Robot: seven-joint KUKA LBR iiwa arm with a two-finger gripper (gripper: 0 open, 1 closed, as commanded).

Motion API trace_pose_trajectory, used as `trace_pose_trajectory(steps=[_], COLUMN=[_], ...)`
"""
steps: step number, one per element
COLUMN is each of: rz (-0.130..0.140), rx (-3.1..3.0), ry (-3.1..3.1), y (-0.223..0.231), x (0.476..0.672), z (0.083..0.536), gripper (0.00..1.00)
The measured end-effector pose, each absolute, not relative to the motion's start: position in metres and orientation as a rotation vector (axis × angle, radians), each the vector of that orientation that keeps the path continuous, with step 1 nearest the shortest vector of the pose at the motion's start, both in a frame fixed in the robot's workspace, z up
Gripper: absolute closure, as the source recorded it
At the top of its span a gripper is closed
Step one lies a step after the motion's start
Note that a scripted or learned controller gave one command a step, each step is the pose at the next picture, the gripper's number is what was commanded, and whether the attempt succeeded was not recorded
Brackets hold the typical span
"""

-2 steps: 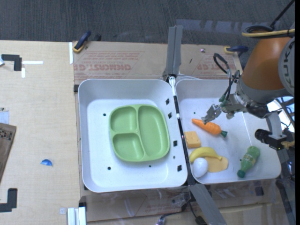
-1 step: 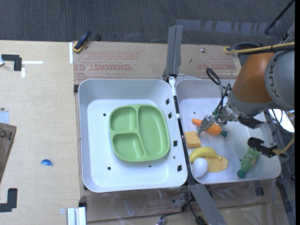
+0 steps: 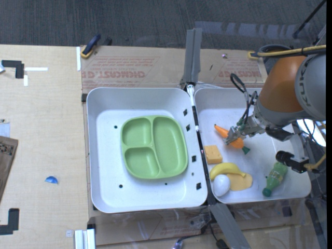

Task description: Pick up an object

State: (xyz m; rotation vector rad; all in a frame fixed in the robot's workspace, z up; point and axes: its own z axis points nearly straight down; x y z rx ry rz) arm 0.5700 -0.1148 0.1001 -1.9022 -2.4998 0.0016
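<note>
My gripper [image 3: 236, 135] reaches down into the right bin [image 3: 290, 193], right over an orange carrot [image 3: 222, 130] with a small teal tip [image 3: 245, 150]. The gripper's end touches or covers the carrot's middle, and orange shows on both sides of it. Other loose items lie in the same bin: a tan cheese cube [image 3: 212, 153], a yellow banana [image 3: 228, 169], a white egg [image 3: 221, 184] and a green bottle [image 3: 273, 178] at the front right.
The left bin [image 3: 104, 191] holds a green divided plate [image 3: 154, 147]. A flat yellow piece [image 3: 244, 181] lies beside the egg. The arm's orange-banded wrist [image 3: 282, 90] hangs over the right bin's back right. A grey divider bar [image 3: 193, 56] stands behind the bins.
</note>
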Motion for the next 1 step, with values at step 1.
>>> trace_pose_trajectory(steps=[1], rz=[0.003], rx=[-2.018], ry=[-2.408], y=[-0.0734], x=[0.5882], z=[0.1912], gripper=[1.0])
